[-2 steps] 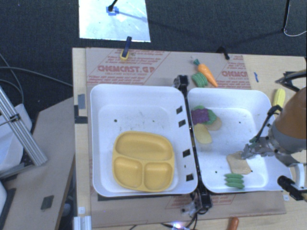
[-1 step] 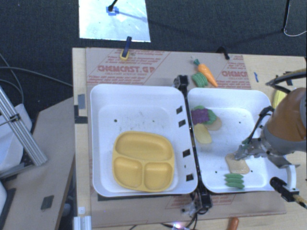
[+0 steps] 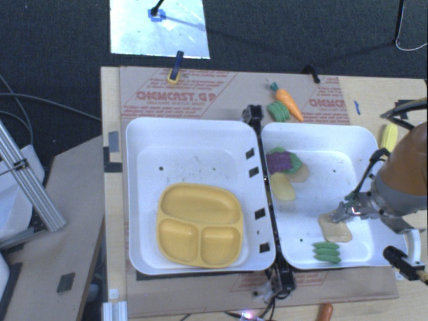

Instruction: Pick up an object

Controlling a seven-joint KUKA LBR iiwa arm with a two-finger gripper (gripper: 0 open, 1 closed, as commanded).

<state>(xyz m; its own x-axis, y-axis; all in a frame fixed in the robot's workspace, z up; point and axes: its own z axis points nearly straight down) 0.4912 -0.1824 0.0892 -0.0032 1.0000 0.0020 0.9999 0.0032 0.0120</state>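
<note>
**Inspection: my gripper low in the right bin, over a pale toy**

The desk (image 3: 114, 179) carries a brown printed board on which two shallow white bins sit side by side, their inner walls touching.

The left bin (image 3: 144, 146) holds a yellow divided tray (image 3: 199, 224), lying flat toward the near side, with three compartments.

The right bin (image 3: 358, 146) holds the small items. My arm (image 3: 404, 172) enters from the right, its orange band showing above the wrist.

My gripper (image 3: 342, 212) is down inside the right bin, at the upper edge of a flat beige piece (image 3: 336, 231) that lies on the bin floor. Whether it touches that piece, and whether it is released or clenched, I cannot tell; the view shows nothing held in it.

Just below the beige piece lies a green pea pod (image 3: 326, 251). Near the bin's left wall sit a purple and green toy (image 3: 282, 160) and, just below it, a pale yellow piece (image 3: 283, 187).

Outside the bins, on the board above the right one, lie a carrot (image 3: 289, 103) and a green item (image 3: 277, 112), touching each other.
</note>
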